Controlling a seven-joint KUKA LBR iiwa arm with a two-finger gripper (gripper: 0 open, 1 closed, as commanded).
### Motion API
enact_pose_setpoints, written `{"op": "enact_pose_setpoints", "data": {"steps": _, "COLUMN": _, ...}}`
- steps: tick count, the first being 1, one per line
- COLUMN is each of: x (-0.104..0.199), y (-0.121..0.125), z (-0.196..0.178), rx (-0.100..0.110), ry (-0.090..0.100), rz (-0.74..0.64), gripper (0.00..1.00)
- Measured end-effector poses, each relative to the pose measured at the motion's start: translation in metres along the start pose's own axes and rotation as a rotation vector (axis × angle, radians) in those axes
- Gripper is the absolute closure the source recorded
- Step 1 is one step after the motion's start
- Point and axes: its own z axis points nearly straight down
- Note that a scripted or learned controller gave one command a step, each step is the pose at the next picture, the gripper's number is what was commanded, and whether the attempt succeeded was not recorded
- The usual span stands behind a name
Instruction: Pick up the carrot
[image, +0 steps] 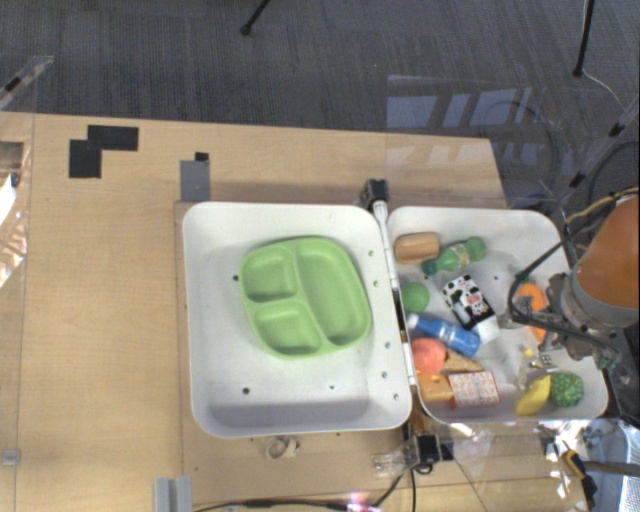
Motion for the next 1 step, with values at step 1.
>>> {"op": "enact_pose_setpoints", "data": {"steps": 1, "x": -0.0553, "y": -0.0050, "z": -0.0029, "rx": -0.003, "ry": 0.000, "rz": -0.471, "gripper": 0.00}}
